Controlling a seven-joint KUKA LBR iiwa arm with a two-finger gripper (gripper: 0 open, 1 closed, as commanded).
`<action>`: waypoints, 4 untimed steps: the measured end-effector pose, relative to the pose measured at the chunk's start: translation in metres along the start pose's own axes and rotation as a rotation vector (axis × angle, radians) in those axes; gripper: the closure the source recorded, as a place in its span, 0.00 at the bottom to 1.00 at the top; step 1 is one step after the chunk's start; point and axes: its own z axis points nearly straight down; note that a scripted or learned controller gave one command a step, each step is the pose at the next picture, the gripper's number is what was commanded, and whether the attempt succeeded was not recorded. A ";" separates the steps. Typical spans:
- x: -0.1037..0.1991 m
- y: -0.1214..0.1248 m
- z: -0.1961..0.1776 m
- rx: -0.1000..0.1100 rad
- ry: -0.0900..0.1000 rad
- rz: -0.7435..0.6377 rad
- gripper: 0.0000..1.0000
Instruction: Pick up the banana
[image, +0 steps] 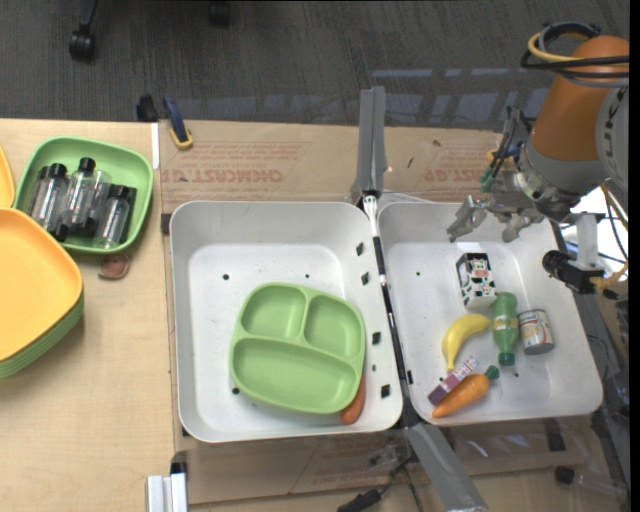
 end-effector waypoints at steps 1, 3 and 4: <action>0.027 -0.019 0.072 0.000 0.000 -0.248 0.00; 0.003 -0.143 0.104 0.002 0.002 -0.001 0.00; 0.021 -0.108 0.104 0.000 0.000 -0.060 0.00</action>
